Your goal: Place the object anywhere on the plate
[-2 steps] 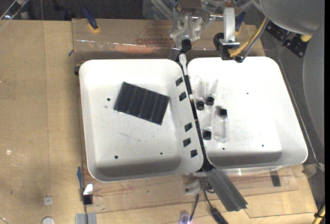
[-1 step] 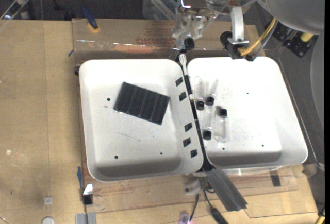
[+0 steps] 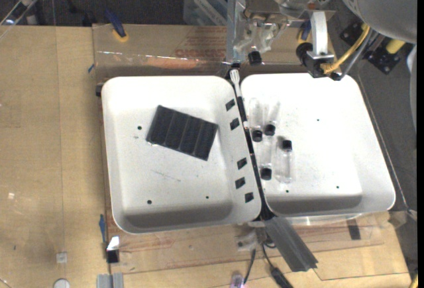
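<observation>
Overhead, the metal two-finger gripper point(image 3: 255, 48) hangs above the far rim of the left white bin point(image 3: 119, 101); whether it is released or clenched I cannot tell. Nothing shows in its grasp. A dark ribbed rectangular plate point(image 3: 182, 132) lies flat inside that bin. Several clear plastic vials with black caps point(image 3: 268, 129) lie in the right white bin point(image 3: 331, 147), outlines hard to separate.

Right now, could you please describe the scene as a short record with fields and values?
left bin: holds a dark ribbed rectangular plate, lying flat and turned at an angle
right bin: holds several small clear vials with black caps, near its left wall
gripper: above the far edge, over the divide between the bins
task state: no vial on the plate yet
</observation>
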You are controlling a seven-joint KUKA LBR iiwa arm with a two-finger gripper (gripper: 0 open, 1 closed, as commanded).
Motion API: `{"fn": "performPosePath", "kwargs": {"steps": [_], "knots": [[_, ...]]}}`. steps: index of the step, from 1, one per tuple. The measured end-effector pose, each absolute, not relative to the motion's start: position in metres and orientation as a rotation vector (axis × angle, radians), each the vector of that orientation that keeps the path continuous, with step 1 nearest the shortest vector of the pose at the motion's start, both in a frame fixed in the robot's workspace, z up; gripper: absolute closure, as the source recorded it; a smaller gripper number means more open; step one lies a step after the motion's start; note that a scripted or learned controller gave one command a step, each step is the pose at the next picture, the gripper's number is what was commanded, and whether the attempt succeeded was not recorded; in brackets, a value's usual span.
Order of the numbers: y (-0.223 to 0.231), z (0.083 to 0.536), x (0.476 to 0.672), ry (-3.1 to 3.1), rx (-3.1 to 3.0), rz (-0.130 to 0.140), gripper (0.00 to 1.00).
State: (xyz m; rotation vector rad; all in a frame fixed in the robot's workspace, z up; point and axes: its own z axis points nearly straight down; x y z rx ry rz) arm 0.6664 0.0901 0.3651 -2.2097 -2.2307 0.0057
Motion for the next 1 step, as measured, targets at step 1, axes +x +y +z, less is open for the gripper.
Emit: {"fn": "performPosePath", "kwargs": {"steps": [1], "knots": [[0.0847,0.3624,0.6665,-2.075,-2.355,0.005,1.00]]}}
